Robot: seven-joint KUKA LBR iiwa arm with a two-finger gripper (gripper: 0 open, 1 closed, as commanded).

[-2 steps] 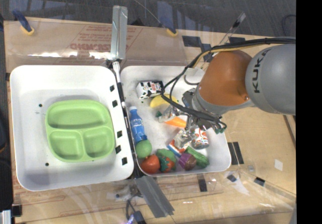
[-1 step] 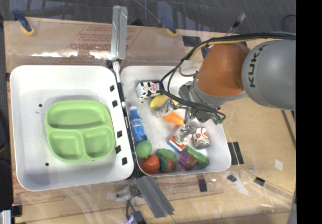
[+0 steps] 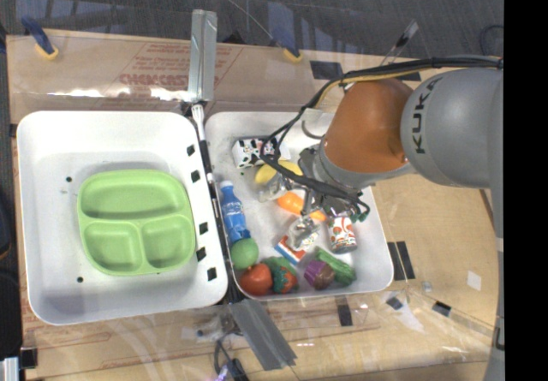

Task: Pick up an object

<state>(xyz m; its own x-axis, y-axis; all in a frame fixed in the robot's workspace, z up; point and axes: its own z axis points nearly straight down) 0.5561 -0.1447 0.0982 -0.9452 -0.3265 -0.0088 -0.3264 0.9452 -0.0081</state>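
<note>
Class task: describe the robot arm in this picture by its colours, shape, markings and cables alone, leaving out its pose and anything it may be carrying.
The arm is thick and rounded, with a smooth grey shell. Dark letters "KU" run along the shell near the wrist end. Next comes a broad, glossy orange band, then a darker metal wrist piece. Thin black cables loop along the top and down around the wrist.

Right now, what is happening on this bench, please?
A grey robot arm reaches in from the right and hangs over the right bin, which holds many small toys: a blue bottle, a green ball, a red tomato, a small can and others. Its wrist covers the gripper, so no grasp can be confirmed. The left bin holds a green divided tray.
</note>
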